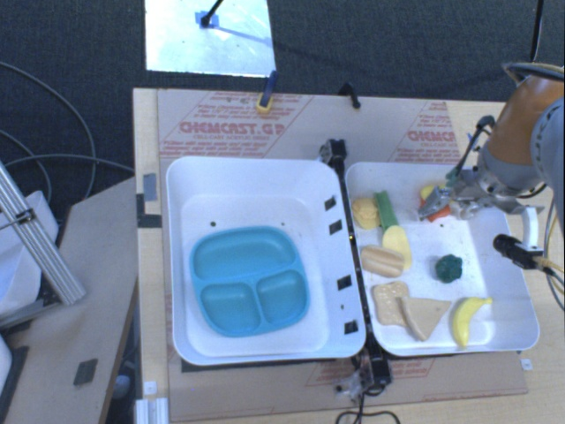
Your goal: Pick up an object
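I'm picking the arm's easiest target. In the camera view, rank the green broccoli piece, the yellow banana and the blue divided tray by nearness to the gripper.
From the gripper at the right bin's far side:
1. Green broccoli piece, mid right bin, just below it.
2. Yellow banana, right bin's near corner.
3. Blue divided tray, in the left bin.

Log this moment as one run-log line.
gripper: right bin rear, over orange item | grasp: unconfirmed | blue tray: left bin

Blue tray [250,281] in the white left bin [256,179], yellow banana [468,318], dark green broccoli [448,268], tan bread [424,314], and red print across the bench's board [231,127].
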